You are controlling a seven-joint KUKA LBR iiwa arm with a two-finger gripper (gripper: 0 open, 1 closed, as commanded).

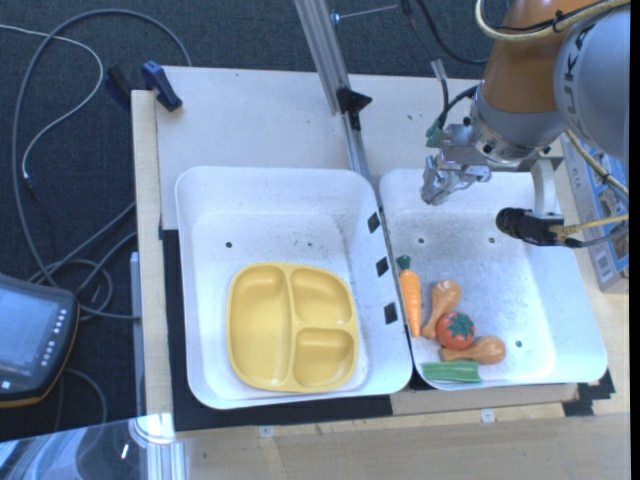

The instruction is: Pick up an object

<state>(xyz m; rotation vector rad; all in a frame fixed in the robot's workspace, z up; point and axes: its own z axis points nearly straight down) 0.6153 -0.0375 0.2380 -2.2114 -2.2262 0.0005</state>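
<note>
Toy food lies in the near left corner of the right bin [560, 318]: an orange carrot [410, 301] along the left wall, a red tomato [456, 329], a tan squash-like piece [441, 299], another tan piece [484, 349] and a green pod [451, 371] at the front rim. My gripper [437, 186] hangs over the far left part of this bin, well above and behind the food, with nothing seen between its fingers. A yellow divided plate [292, 325] rests in the left bin [200, 268].
A slanted metal post [325, 38] rises behind the bins. A black cylinder [528, 226] on the arm sticks out over the right bin. Cables and a blue clamp [160, 83] lie at the left, off the bench.
</note>
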